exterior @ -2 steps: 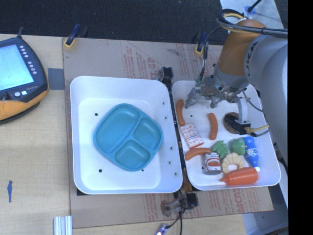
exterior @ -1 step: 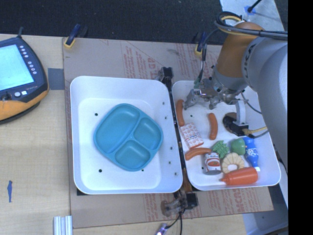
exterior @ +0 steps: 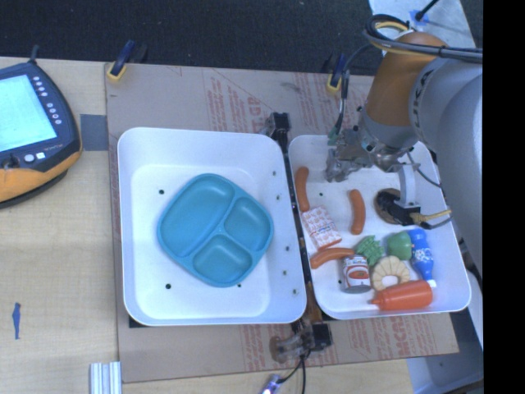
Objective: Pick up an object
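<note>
My gripper (exterior: 339,169) hangs over the far end of the right bin (exterior: 456,257), above bare white floor. Two sausages lie closest to it: one (exterior: 302,189) to its left by the bin wall, another (exterior: 356,210) just in front of it. Nearer the front lie a third sausage (exterior: 330,257), a red-and-white packet (exterior: 320,226), a small can (exterior: 356,273), a broccoli piece (exterior: 367,249), a green pepper (exterior: 399,245), a blue bottle (exterior: 422,254), a yellow corn piece (exterior: 390,271) and a red bottle (exterior: 402,296). I see nothing held in the gripper.
The left bin (exterior: 131,220) holds a blue divided plate (exterior: 215,229). A teach pendant (exterior: 29,130) rests on the bench at far left. The arm's grey and orange body (exterior: 410,80) fills the space above the right bin's far right corner.
</note>
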`<state>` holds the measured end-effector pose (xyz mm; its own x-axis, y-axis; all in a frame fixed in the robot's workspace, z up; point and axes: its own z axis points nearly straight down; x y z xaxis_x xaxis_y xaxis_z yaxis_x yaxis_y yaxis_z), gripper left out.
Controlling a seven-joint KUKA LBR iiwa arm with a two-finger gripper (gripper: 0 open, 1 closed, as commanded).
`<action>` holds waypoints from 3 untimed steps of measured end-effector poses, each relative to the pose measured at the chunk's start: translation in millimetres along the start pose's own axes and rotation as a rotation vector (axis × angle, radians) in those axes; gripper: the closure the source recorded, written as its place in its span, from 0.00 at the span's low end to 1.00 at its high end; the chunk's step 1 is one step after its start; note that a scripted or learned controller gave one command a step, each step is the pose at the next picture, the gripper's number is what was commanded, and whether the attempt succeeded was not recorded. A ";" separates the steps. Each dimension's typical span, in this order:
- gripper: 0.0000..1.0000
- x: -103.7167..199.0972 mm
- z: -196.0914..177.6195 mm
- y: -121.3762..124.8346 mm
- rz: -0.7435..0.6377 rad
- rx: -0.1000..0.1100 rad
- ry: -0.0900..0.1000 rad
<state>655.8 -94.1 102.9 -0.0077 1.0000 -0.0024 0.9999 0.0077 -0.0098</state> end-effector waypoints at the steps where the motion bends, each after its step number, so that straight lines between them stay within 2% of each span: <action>1: 0.00 0.1 0.1 -0.1 0.000 0.000 0.000; 2: 0.00 -1.7 11.0 0.2 0.003 -0.003 0.001; 3: 1.00 -2.3 0.5 0.2 0.002 -0.001 0.001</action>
<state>656.0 -96.4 102.5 -0.0061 1.0000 -0.0018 0.9999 0.0061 -0.0092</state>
